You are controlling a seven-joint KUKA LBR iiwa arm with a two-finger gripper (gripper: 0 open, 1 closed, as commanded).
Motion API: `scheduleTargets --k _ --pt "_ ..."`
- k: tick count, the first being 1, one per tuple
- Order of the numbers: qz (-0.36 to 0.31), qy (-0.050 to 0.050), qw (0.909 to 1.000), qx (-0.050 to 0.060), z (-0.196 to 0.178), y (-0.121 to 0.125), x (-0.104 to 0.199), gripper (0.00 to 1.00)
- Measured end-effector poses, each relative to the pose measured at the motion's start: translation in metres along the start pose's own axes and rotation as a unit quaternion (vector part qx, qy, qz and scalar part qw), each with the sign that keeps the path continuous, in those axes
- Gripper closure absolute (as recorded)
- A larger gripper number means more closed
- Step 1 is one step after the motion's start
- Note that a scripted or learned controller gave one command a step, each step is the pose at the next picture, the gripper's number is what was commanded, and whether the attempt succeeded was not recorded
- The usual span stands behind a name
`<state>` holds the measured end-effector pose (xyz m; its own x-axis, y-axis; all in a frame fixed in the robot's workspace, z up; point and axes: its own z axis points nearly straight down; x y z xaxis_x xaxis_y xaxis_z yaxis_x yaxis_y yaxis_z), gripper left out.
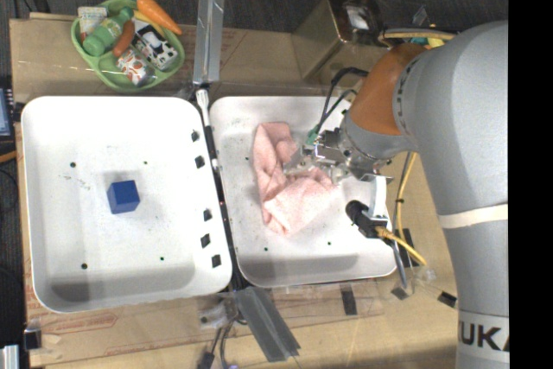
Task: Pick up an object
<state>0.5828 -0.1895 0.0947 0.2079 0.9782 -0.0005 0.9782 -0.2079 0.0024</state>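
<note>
A crumpled pink cloth point(283, 177) lies in the middle of the right bin point(259, 264). My gripper point(313, 162) is low over the cloth's right edge, its metal fingers pressed into the folds, with pink fabric bunched around the tips. The wrist hides the fingertips, so their state is unclear. A blue cube point(123, 196) rests alone in the left bin point(52, 134), far from the gripper.
A green bowl point(104, 73) of toy food, with a carrot on top, sits behind the left bin. A metal divider bar point(207, 39) runs between the bins. A tan box point(333, 34) stands behind the right bin. The arm's grey body covers the right side.
</note>
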Motion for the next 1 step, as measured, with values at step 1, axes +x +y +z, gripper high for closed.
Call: scheduleTargets --k 1 --pt "-0.092 0.001 0.9958 0.0 0.0003 0.022 0.0369 0.0"
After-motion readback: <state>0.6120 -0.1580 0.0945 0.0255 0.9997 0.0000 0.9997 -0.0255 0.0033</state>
